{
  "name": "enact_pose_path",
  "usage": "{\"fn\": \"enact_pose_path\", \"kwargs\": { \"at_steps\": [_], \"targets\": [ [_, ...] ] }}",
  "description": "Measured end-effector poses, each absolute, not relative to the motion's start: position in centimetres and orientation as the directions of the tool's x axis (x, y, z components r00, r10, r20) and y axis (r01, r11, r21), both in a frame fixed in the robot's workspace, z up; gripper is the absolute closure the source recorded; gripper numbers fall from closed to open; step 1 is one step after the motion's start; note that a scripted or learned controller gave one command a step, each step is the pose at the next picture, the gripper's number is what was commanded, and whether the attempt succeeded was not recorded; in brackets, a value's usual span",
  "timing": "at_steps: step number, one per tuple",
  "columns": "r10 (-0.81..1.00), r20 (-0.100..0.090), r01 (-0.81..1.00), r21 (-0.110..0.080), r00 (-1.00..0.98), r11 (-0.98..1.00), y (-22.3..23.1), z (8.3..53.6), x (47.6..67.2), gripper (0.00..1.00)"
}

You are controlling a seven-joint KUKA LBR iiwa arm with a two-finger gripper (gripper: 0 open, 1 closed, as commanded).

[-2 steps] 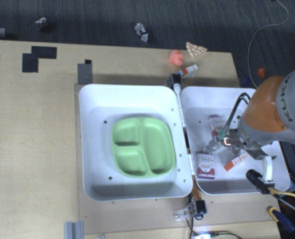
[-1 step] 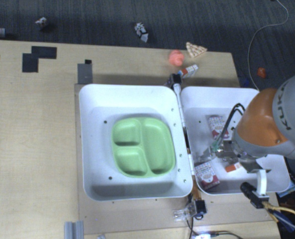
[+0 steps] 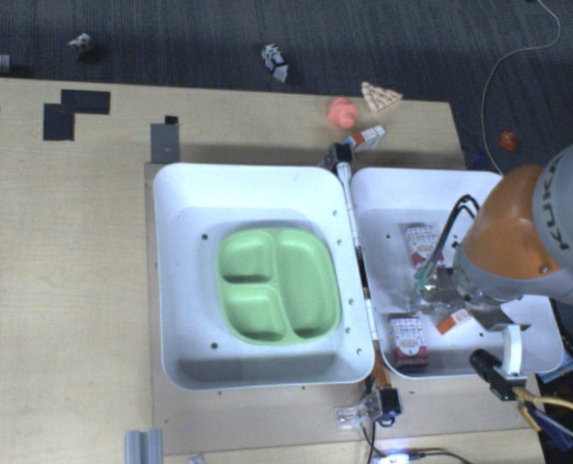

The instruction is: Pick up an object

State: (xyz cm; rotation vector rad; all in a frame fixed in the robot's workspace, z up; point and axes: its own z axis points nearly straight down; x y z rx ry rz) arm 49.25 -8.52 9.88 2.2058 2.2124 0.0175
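While the bench (image 3: 64, 259) carries both white bins side by side, you see the arm (image 3: 528, 235) reaching in from the right, its orange band hanging over the right bin (image 3: 392, 196). Left bin (image 3: 180, 201) holds a green divided tray (image 3: 278, 283), well apart from the work. Right bin holds the candidate objects: one red-and-white packet (image 3: 419, 243) near the middle, a second packet (image 3: 409, 340) toward the front wall, and a small orange piece (image 3: 447, 323) beside the tool. Gripper (image 3: 431, 291) sits low in this bin, between the two packets, the wrist body hiding its tip; you cannot tell whether it is released or clenched, and nothing shows as grasped. Judged step: descent or approach over a target, pick not yet confirmed. Next move calls for settling on one packet, closing squarely on it, then lifting straight clear of the bin wall. Loose clutter (image 3: 349, 114) lies on the bench behind the bins, irrelevant.
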Motion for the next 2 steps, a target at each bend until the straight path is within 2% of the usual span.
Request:
{"fn": "enact_pose_path", "kwargs": {
  "at_steps": [1, 2],
  "targets": [
    [1.0, -0.001, 1.0, 0.003, -0.003, 0.003, -20.4, 11.6, 51.7, 1.0],
    [1.0, 0.0, 1.0, 0.004, -0.004, 0.004, -11.6, 20.0, 48.9, 1.0]
  ]
}}
